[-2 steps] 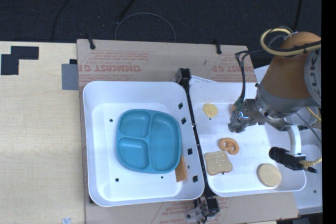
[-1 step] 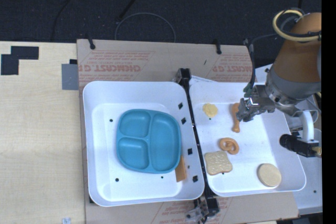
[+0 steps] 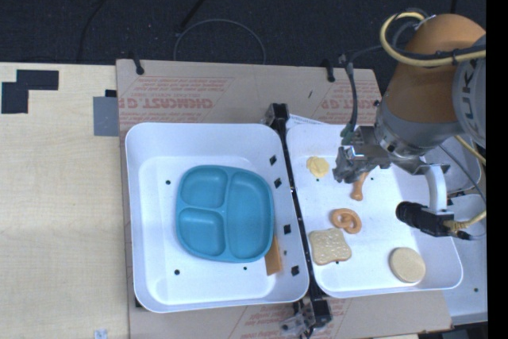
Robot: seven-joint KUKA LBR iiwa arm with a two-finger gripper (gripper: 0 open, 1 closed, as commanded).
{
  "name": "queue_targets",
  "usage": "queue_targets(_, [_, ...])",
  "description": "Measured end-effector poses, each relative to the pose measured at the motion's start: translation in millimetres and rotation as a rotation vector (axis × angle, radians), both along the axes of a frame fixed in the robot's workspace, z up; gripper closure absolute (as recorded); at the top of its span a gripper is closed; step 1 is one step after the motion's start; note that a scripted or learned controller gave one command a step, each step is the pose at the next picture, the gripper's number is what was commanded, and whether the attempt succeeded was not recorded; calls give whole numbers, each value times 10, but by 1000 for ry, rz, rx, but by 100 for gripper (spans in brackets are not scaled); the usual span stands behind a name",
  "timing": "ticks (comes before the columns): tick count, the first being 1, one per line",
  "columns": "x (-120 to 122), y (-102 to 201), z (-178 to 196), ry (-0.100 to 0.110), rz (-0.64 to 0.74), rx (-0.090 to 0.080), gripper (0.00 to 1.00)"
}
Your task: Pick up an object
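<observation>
Bench with two white bins side by side. Left bin (image 3: 151,163) holds a blue divided plate (image 3: 224,212) near its centre, with a tan stick (image 3: 273,258) at the plate's right edge. Right bin (image 3: 444,270): yellow piece (image 3: 318,167) near the far-left corner, pretzel (image 3: 346,220) mid-bin, toast slice (image 3: 329,246) and round cracker (image 3: 407,264) along the near edge. Gripper (image 3: 355,168) is low over the far half — an orange-brown stick (image 3: 359,186) hangs from it, apparently pinched between narrow fingers. Judged: grasp probably made — lift not yet clear.
</observation>
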State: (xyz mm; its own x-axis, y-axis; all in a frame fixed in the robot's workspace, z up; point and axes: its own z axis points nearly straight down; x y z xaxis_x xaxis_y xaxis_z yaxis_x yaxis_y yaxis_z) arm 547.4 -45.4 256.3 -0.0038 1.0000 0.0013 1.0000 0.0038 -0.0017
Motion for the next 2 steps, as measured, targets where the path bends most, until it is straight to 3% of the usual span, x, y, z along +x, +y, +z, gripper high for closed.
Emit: queue_targets(2, [4, 1118, -105, 4, 1, 0, 100])
